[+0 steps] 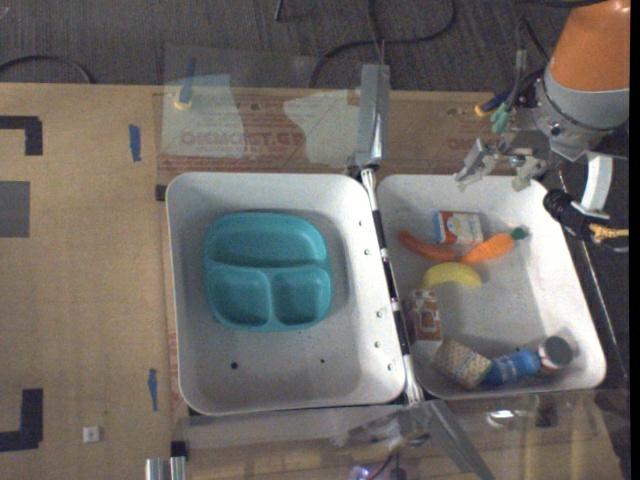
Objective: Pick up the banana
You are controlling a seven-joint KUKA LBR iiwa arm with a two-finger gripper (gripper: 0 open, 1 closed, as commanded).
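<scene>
The yellow banana (452, 275) lies near the middle of the right bin (560, 298), just below a red-orange chili (425, 246) and an orange carrot (494, 247). My gripper (497, 166) hangs over the bin's far rim, above and to the right of the banana and well apart from it. Its two fingers are spread with nothing between them.
The right bin also holds a small red and white box (459, 227), a brown packet (426, 315), a tan block (461, 363) and a blue bottle (520, 362) lying on its side. A teal divided plate (267, 269) lies in the left bin (200, 358).
</scene>
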